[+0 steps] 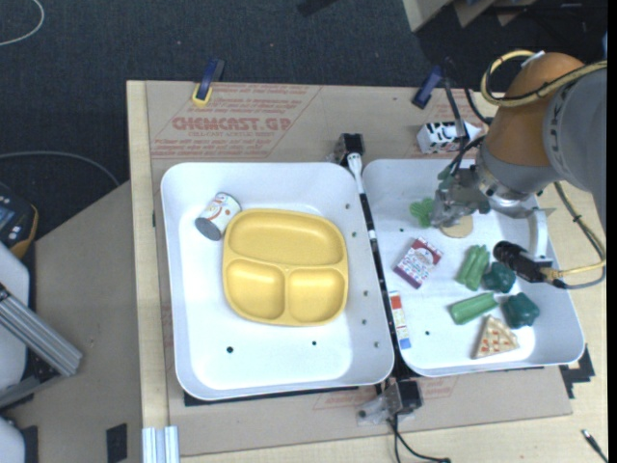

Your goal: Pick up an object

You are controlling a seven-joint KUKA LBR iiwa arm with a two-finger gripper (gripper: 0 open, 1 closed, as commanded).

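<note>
Your grey arm with its orange band reaches in from the right; its jaws (451, 207) sit low over the far left part of the right white bin (569, 340), above a tan round disc (457, 227) and beside a small green leafy piece (422, 210). You cannot tell from here whether the jaws are open or closed. Nearer in that bin: red-and-white packet (417, 261), green cylinder (472, 307), pizza-slice toy (496, 338). The left white bin (188, 287) carries a yellow divided plastic tray (285, 265), with a small tipped can (217, 215) touching its far left corner.
</note>
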